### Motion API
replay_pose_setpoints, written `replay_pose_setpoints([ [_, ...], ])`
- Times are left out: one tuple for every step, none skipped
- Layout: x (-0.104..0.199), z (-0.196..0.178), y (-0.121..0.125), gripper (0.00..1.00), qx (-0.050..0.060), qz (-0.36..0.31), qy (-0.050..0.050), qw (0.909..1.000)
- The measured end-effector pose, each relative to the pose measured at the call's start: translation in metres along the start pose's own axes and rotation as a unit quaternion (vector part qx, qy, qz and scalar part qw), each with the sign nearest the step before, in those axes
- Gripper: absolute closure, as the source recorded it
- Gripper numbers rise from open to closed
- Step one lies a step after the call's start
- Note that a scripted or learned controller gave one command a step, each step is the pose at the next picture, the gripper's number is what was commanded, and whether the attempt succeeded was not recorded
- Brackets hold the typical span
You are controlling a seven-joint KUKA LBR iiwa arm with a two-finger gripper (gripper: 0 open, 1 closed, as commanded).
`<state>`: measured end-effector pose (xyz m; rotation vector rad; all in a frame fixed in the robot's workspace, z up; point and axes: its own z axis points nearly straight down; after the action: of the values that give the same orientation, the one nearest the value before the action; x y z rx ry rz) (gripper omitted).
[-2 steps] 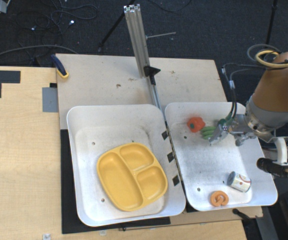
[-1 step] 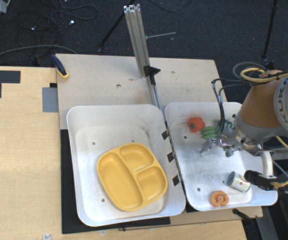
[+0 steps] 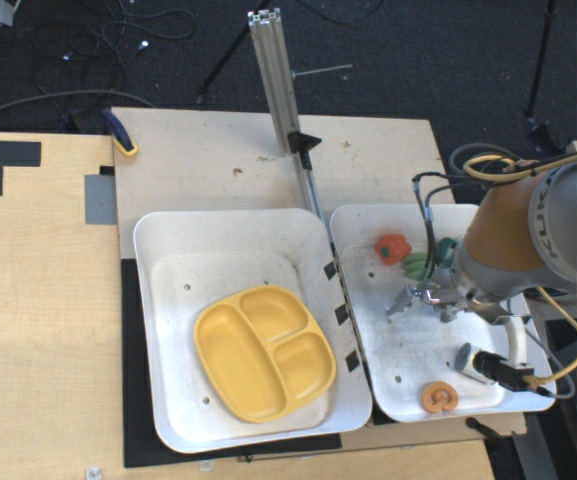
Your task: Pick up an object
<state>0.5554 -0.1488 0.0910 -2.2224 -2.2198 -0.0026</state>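
Two small things lie in the right bin (image 3: 398, 373). A red-orange piece (image 3: 392, 247) sits near its back left, with a green piece (image 3: 417, 264) touching its right side and partly hidden by the arm. An orange ring-shaped piece (image 3: 439, 398) rests at the bin's front edge. My gripper (image 3: 404, 304) hangs low over the middle of the right bin, just in front of the red and green pieces and pointing left. Nothing shows between its metal tips.
The left bin (image 3: 168, 268) holds a yellow divided plate (image 3: 264, 351) lying flat. An aluminium post (image 3: 278, 78) rises behind the bins. My grey and orange arm (image 3: 513, 233) covers the right bin's right side.
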Motion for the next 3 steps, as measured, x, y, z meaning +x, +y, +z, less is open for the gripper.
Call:
replay_pose_setpoints([
  [0.0, -0.012, 0.002, 1.0, -0.003, 0.001, 0.0, 1.0],
  [-0.001, -0.074, 0.009, 1.0, -0.001, -0.001, -0.001, 1.0],
  [0.001, -0.136, 0.006, 1.0, -0.002, -0.001, -0.001, 1.0],
])
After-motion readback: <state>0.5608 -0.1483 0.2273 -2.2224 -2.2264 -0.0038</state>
